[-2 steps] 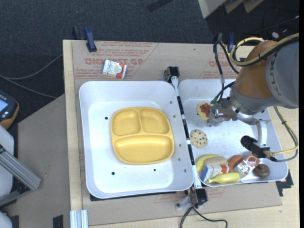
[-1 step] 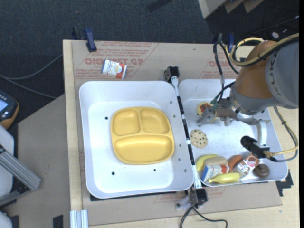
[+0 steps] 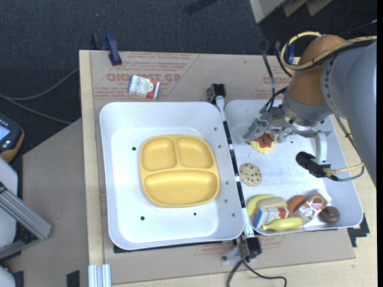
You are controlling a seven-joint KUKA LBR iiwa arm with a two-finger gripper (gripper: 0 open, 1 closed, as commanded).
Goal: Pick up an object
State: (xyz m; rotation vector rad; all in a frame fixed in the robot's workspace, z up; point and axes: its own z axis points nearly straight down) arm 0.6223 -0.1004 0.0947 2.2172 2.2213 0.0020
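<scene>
The gripper is low in the right bin, at its upper left part, right over a small red and yellow toy. Whether it is open or closed, or touches the toy, cannot be told from this angle. A chocolate-chip cookie lies just below, apart from the toy. Along the bin's near edge sit a banana, a small box, a hot dog and a brown ball, crowded together. In the left bin rests a yellow divided plate. A small carton lies on the tabletop behind that bin.
</scene>
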